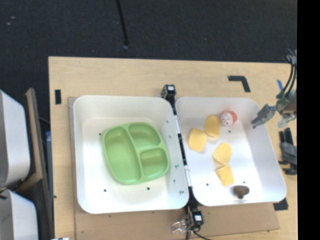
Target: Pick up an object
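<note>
The right white bin (265,149) holds several yellow food-shaped pieces: one near the top (212,126), one left of it (197,140), one in the middle (222,153) and a wedge below that (225,175). A small pink-and-white round piece (228,117) lies at the bin's upper part, touching the top yellow piece. A small brown piece (241,191) sits near the front wall. My gripper (272,113) hangs at the right bin's upper right rim, off to the right of the pink piece and apart from every object, with nothing seen in it.
The left white bin (90,114) holds a green divided plate (135,152). A black-clipped seam (179,144) runs between the two bins. Dark arm parts (288,152) hang just past the right bin's right rim. Bare wooden bench (125,76) lies behind the bins.
</note>
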Robot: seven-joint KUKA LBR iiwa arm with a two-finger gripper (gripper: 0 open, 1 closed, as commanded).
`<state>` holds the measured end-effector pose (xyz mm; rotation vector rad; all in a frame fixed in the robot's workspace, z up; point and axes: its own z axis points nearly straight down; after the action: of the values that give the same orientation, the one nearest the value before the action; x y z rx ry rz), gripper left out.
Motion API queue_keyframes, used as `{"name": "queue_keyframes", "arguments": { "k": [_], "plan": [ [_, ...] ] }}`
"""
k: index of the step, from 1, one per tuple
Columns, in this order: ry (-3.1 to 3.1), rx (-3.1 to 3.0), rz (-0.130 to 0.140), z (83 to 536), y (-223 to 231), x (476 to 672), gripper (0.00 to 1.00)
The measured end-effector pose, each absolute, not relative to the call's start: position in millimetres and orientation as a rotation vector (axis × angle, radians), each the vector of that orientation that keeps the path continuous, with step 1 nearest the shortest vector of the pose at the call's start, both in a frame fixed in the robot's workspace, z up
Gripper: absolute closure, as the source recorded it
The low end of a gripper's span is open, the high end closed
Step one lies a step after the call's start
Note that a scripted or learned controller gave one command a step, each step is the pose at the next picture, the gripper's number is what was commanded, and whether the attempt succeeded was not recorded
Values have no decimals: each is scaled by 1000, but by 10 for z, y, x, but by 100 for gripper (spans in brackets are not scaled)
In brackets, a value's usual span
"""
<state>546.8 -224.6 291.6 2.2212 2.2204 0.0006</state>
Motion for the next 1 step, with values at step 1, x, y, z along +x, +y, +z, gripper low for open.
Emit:
{"name": "queue_keyframes", "arguments": {
  "k": [1],
  "plan": [
    [2253, 2193, -3, 2464, -2194, 5364, 0]
  ]
}}
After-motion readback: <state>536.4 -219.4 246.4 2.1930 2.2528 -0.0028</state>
